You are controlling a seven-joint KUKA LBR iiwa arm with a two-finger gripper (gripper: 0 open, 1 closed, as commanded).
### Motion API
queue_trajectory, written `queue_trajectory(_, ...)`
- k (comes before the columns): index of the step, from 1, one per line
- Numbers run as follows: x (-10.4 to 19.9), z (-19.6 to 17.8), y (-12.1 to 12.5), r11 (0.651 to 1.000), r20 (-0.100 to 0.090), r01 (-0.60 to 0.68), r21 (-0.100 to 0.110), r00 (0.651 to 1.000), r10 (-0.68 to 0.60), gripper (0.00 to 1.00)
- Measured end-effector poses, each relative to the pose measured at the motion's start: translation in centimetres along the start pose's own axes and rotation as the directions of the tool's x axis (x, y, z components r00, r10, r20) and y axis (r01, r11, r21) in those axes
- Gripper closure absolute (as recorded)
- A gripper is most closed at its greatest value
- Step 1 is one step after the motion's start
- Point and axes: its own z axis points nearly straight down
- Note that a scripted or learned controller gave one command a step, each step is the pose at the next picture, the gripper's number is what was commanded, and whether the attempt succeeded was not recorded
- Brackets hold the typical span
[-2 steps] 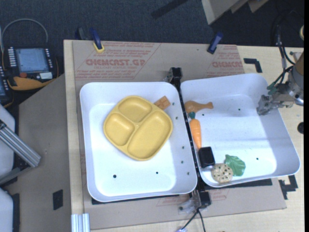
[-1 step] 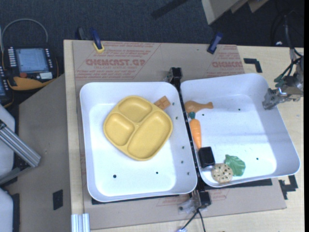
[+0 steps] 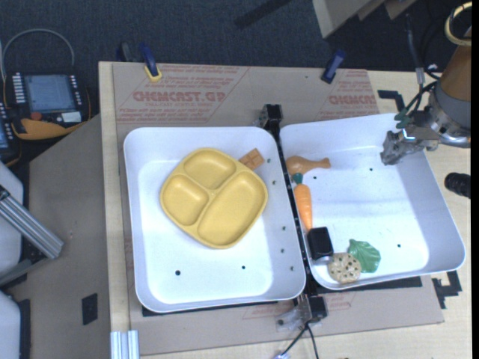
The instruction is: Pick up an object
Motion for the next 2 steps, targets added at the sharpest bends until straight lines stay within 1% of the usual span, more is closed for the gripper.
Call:
queue_trajectory(1, 4.9, -0.9, 1.4, 1.0, 0.001, 0.0, -0.003, 1.0, 0.0, 1.0)
queue_trajectory(2, 9.5, 0.3, 2.5, 1.0, 0.0, -0.003, 0.002, 1.0, 0.003, 1.0)
